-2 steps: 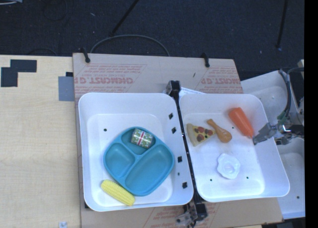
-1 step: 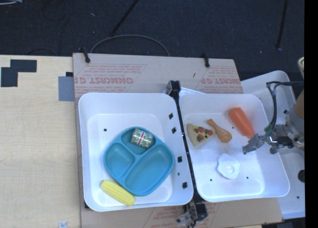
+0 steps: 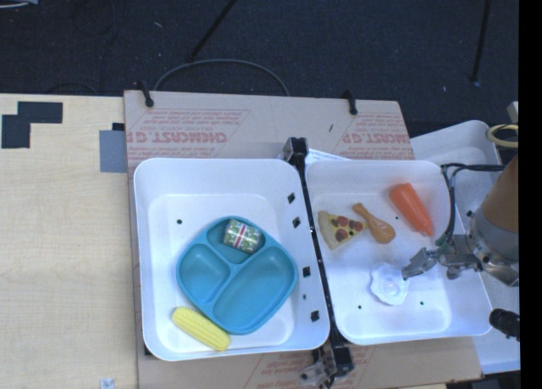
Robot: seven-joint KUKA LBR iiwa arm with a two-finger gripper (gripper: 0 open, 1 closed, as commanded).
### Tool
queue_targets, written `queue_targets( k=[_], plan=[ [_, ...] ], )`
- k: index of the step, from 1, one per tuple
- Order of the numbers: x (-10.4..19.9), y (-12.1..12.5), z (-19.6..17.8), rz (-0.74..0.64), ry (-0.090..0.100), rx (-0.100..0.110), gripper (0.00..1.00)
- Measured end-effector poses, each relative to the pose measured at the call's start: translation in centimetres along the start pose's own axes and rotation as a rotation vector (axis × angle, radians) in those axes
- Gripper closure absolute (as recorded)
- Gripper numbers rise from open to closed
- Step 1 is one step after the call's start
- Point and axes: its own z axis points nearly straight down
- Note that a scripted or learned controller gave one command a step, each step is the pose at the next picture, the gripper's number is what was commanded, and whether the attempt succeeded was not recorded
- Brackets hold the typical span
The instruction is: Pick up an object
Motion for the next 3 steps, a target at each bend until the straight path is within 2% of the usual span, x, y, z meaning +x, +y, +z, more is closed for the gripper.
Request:
queue_targets(
  k=[1, 2, 3],
  plan=[
    [0.1, 0.0, 5.3, 0.000, 0.000, -0.002, 0.00],
    [-0.1, 0.1, 3.9, 0.005, -0.001, -0.007, 1.00],
    [-0.2, -0.4, -0.4, 0.005, -0.003, -0.009, 1.00]
  ],
)
